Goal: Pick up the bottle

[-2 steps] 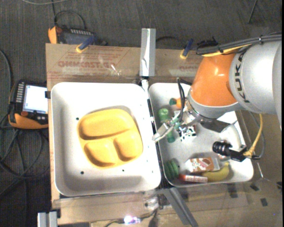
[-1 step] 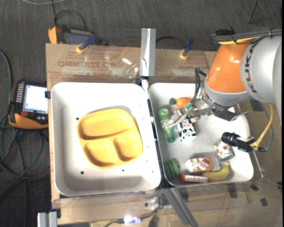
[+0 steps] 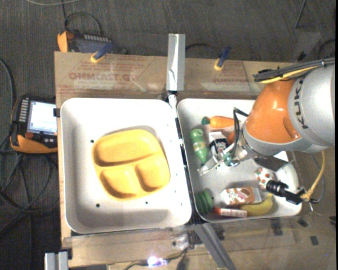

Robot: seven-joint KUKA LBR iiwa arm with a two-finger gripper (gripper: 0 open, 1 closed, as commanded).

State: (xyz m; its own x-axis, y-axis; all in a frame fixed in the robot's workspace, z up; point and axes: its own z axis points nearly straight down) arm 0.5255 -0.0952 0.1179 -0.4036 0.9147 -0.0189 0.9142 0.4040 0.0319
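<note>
A pale green bottle (image 3: 198, 143) lies in the right bin (image 3: 186, 167), close to its left wall, with its long axis running up and down the view. My gripper (image 3: 216, 161) hangs low in the bin just to the right of and below the bottle, at the end of the orange and grey arm (image 3: 273, 120) that reaches in from the right. The gripper's tip points down-left toward the bottle's lower end. Nothing shows clearly between gripper and bottle, and I cannot tell whether they touch.
An orange carrot-like item (image 3: 221, 121) lies above the bottle. Near the bin's front edge sit a dark green ridged item (image 3: 204, 198), a red tube (image 3: 231, 211), a printed packet (image 3: 240, 194) and a banana (image 3: 260, 207). The left bin (image 3: 73, 151) holds a yellow divided plate (image 3: 132, 162).
</note>
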